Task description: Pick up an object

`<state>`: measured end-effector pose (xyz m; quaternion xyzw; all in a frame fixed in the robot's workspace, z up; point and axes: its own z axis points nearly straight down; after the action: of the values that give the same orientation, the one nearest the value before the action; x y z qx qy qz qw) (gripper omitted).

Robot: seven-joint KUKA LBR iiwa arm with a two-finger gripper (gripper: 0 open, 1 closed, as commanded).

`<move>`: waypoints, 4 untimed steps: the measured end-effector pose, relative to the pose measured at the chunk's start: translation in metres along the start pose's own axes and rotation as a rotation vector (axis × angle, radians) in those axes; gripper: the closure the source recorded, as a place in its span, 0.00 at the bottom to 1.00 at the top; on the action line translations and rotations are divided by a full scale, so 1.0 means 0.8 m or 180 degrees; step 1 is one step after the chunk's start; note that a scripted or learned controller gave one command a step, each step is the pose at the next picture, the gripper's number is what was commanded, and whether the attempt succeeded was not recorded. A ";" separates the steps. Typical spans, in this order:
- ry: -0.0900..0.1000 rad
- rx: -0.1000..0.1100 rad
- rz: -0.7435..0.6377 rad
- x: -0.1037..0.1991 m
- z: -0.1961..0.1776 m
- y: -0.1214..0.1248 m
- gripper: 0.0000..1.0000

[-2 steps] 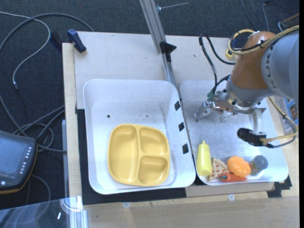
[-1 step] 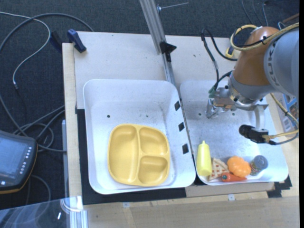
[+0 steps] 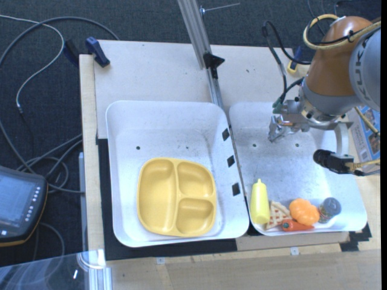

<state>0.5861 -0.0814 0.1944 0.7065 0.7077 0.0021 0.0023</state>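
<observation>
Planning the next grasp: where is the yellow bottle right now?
The yellow bottle lies in the right bin, at its near-left corner against the left wall, just left of the orange toy.

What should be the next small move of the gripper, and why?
Probably toward the near edge of the right bin: the gripper hangs over bare floor, while the yellow bottle, orange toy and other pieces lie clustered there.
</observation>
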 end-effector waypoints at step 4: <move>0.0008 0.0030 -0.0013 0.117 -0.097 0.021 1.00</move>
<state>0.6021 0.0125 0.2722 0.7051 0.7091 -0.0004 -0.0019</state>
